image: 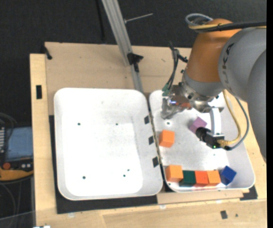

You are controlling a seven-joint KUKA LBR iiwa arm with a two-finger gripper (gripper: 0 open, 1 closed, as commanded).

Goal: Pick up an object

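Orange block [167,138] lies below the arm's fingers [168,109]

Smooth white plastic bins [98,141], wooden bench [79,65]

Single fixed camera above bench [103,61], slanted downward, both bins framed, arm entering right.
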